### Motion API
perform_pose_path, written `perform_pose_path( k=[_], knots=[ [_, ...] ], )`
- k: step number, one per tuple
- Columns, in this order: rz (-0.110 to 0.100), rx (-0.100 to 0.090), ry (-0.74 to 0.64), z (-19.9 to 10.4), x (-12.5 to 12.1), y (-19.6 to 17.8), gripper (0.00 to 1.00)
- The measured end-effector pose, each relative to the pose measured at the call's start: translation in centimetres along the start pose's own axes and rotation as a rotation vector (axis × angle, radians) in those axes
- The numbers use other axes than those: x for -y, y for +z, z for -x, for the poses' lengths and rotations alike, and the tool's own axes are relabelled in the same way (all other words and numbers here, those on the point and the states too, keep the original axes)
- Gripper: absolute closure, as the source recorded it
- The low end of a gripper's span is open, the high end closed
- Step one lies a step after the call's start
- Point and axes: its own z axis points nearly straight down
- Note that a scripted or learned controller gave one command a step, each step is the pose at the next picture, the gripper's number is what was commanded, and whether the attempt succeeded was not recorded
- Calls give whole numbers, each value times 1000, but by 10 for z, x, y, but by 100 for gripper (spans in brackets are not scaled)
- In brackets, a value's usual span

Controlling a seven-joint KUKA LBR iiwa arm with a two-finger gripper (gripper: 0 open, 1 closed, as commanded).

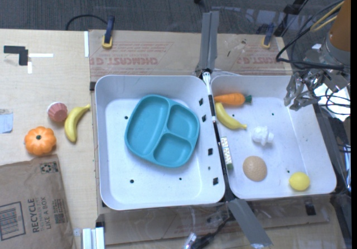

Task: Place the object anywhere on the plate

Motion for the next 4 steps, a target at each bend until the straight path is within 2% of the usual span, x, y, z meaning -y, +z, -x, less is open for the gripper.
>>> perform_pose_path(
  k=[1, 2, 3, 4],
  knots=[
    [0, 0, 54, -63, -6, -55, 100],
    [0, 2, 160, 3, 32, 18, 100],
    [0, 2, 210, 83, -70, -44, 100],
    [1, -2, 71, -33, -54, -21, 100]
  ],
)
